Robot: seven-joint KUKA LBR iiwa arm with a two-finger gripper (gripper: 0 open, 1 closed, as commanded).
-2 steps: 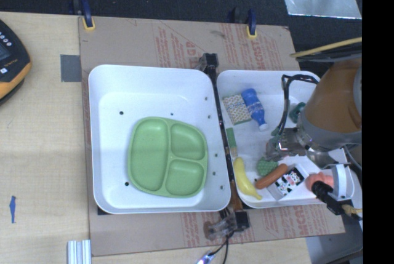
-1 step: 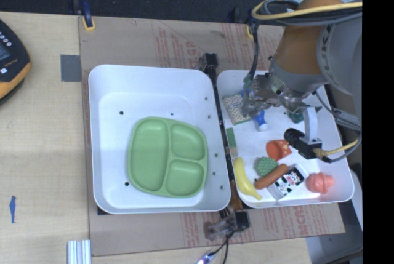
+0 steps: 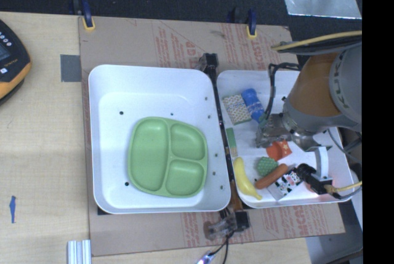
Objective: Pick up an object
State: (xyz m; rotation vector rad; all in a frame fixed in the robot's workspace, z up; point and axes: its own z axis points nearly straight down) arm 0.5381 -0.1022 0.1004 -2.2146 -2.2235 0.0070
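- arm low over right bin [image 3: 246,79], gripper [image 3: 269,132] among clutter; jaw state cannot tell
- orange block [image 3: 280,150] just beside gripper, sausage [image 3: 271,176] and banana [image 3: 244,181] nearer
- step: reaching to grasp; next, close on one item, lift
- green tray [image 3: 167,157] in left bin

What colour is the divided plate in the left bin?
Light green, seen in the camera view: divided plate.

A small orange block [image 3: 279,150] lies flat in the right bin [image 3: 246,79], just beside a green piece [image 3: 266,165].
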